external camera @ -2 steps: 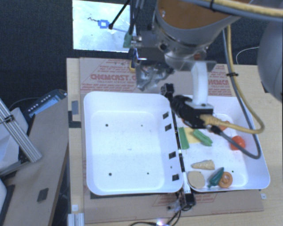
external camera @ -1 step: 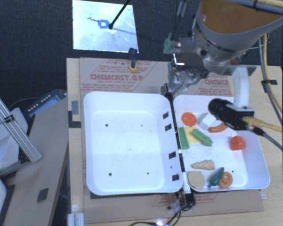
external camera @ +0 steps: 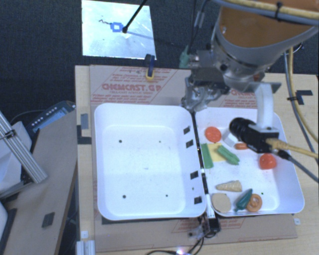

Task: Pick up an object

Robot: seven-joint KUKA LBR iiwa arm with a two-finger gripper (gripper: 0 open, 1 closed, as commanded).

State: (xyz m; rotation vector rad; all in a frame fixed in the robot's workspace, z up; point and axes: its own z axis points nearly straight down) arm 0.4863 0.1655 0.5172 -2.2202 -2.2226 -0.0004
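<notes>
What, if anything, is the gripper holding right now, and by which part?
Cannot be told. The two-finger gripper hangs above the back rim where the white bins meet; nothing shows between its fingers.

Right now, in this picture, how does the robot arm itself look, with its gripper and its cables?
The arm is thick and round, with a grey shell and a broad orange band above the wrist. The gripper below it is a dark grey metal block with small parts. Yellowish cables cross the orange band, and thin grey cables hang along the right side.
</notes>
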